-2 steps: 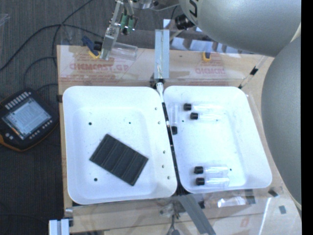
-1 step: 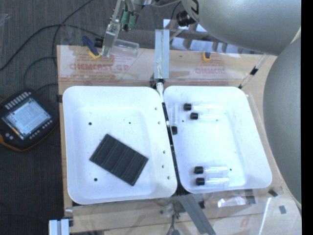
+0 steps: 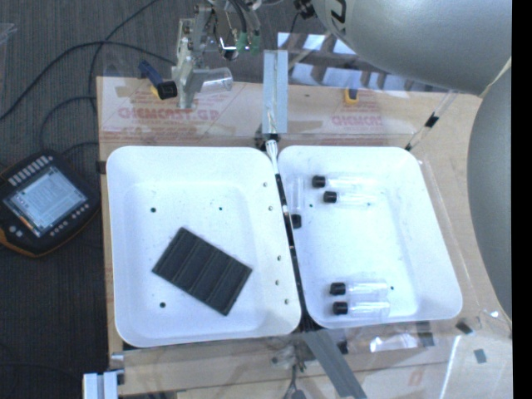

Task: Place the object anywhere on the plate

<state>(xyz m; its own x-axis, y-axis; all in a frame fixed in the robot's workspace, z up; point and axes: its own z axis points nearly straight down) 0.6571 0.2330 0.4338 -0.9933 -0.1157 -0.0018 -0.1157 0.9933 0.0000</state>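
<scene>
The two-finger metal gripper (image 3: 189, 98) hangs above the bench beyond the left bin's far rim, its fingers closed on a clear plastic tube (image 3: 209, 79) held level (its cap end cannot be made out). Nearer, the dark ribbed rectangular plate (image 3: 202, 271) lies tilted in the shallow white left bin (image 3: 125, 223). Four clear black-capped vials (image 3: 349, 191) lie in the right white bin (image 3: 416, 248).

Arm housing (image 3: 416, 23): dark capital letters, cut off by the top edge of the view; "U" and part of a further letter are readable.
Bench board (image 3: 166, 110): faint reddish printed lettering behind the left bin, not legible.
Bench board, right portion: matching faint reddish lettering behind the right bin, not legible.
Handheld pendant (image 3: 41, 202): lit screen, content too small to read.
</scene>
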